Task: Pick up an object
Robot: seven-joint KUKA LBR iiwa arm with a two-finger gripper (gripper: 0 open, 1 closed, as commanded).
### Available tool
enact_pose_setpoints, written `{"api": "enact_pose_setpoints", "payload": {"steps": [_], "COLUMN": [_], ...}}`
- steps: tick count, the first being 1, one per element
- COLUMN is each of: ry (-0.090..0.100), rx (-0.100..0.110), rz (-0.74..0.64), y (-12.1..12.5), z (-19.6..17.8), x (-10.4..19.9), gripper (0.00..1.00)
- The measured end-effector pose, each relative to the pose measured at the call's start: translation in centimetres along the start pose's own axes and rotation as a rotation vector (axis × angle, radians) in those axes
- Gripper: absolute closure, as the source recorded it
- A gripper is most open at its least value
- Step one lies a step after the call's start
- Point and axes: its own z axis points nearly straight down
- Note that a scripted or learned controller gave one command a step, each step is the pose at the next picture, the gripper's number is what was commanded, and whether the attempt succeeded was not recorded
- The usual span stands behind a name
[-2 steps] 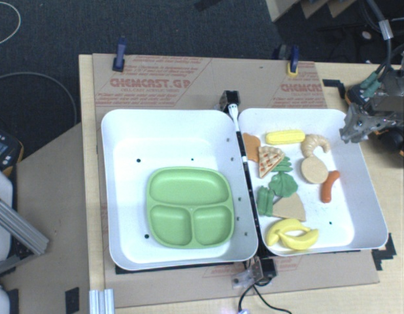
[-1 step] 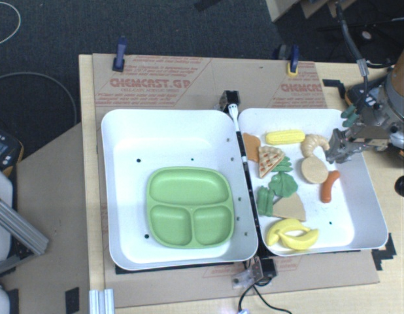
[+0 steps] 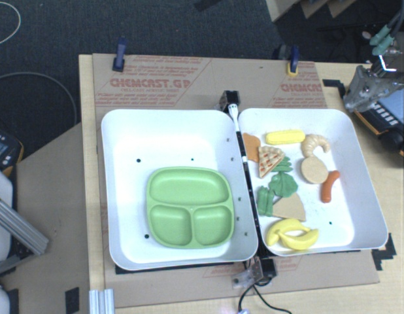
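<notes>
The right bin [image 3: 359, 175] holds several toy foods: a yellow corn cob [image 3: 285, 137], a croissant [image 3: 315, 144], a pizza slice [image 3: 270, 159], a round tan biscuit [image 3: 314, 170], a red sausage [image 3: 328, 186], green leaves [image 3: 281, 184], a tan bread slice [image 3: 291, 209] and a banana [image 3: 292, 234]. My gripper [image 3: 363, 94] hangs at the view's right edge, beyond the right bin's far right corner and apart from every item. Nothing shows in its grasp.
A green divided plate [image 3: 189, 206] lies in the left bin [image 3: 123, 142]. A black bar [image 3: 240, 142] runs between the two bins. Blue [image 3: 119, 56] and yellow [image 3: 293, 61] clamps hold the cardboard sheet at the back. A dark device [image 3: 384, 113] sits near the gripper.
</notes>
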Motion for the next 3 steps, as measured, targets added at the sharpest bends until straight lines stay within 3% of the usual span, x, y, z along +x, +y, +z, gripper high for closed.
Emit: {"api": "enact_pose_setpoints", "payload": {"steps": [1, 2, 3], "ry": [-0.001, 0.001, 0.000], "rx": [0.030, 0.012, 0.026], "rz": [0.011, -0.001, 0.004], "y": [-0.4, -0.1, -0.2], "z": [10.6, 2.8, 8.9], "x": [-3.2, 4.6, 10.0], "gripper": [1.00, 1.00, 1.00]}}
